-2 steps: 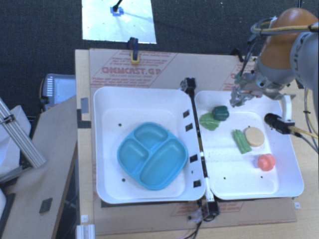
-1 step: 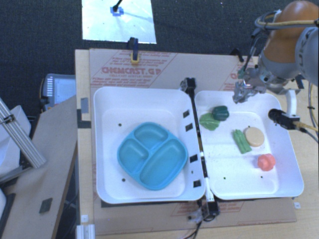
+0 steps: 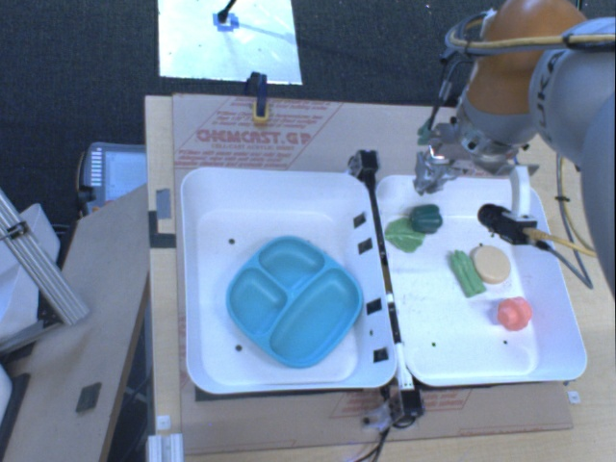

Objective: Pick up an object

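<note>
Lying nearest the camera in the right bin, a pink-red lump, then a tan disc touching a green strip whose long axis is running near-to-far at a slight slant. Sitting farther back, close to the divider, a light green leaf shape pressing against a dark green piece. Hovering just beyond and above that dark green piece, the claw, hanging from the arm reaching in from the right; cannot tell whether spread or closed, and nothing visibly held. Judging from this, likely needing only a short drop toward the camera onto the dark green piece. Resting in the left bin, a blue divided plate. Carrying both bins, a cardboard-covered desk, with dark carpet beyond.
</note>
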{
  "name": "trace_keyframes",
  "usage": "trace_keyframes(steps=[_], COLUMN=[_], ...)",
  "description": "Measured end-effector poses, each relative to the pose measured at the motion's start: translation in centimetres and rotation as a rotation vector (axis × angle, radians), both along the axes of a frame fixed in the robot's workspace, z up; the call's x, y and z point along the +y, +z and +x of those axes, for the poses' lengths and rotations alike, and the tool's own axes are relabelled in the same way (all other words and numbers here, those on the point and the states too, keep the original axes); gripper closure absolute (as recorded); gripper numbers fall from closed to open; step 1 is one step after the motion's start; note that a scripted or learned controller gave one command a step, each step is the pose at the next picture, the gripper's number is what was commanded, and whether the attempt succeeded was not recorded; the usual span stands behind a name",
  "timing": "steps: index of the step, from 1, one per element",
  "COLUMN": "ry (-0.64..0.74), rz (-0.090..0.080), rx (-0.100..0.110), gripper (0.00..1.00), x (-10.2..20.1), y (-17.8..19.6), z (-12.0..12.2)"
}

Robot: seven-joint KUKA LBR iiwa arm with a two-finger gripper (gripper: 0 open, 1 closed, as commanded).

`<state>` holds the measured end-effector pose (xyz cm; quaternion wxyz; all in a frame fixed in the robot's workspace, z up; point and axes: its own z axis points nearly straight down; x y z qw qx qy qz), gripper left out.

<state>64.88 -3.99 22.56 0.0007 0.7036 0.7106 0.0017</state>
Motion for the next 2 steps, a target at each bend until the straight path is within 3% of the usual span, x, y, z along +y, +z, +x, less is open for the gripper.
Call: trace_keyframes(steps=[2], ry=[0.000], rz=[0.001], rx=[0.001], gripper=[1.00], x=[10.9], y=[1.6], z=[-0.4])
